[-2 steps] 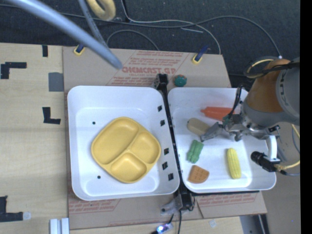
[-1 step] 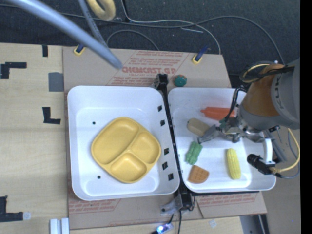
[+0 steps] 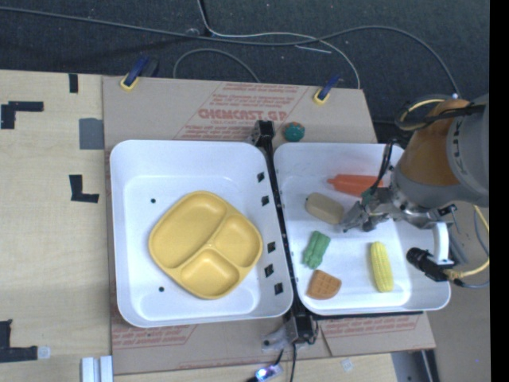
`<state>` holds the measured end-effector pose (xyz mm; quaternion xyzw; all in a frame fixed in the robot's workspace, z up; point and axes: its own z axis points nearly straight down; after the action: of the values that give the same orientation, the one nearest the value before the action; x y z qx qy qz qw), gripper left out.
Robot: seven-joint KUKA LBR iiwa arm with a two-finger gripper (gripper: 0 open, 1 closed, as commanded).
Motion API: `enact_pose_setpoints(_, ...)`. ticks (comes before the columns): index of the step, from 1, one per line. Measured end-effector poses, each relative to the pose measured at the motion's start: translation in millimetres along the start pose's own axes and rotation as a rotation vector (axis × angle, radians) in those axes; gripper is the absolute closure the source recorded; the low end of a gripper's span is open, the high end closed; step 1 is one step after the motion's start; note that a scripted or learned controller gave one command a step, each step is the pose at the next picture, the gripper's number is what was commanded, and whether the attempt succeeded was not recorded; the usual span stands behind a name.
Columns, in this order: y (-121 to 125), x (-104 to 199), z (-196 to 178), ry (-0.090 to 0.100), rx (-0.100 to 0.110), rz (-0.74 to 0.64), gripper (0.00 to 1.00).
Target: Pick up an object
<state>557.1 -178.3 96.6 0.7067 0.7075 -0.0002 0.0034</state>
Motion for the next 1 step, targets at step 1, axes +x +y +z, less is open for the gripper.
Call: enact_pose_setpoints(1,2.9,1.2,-42.1,0.005,0.002,0.000,1.00)
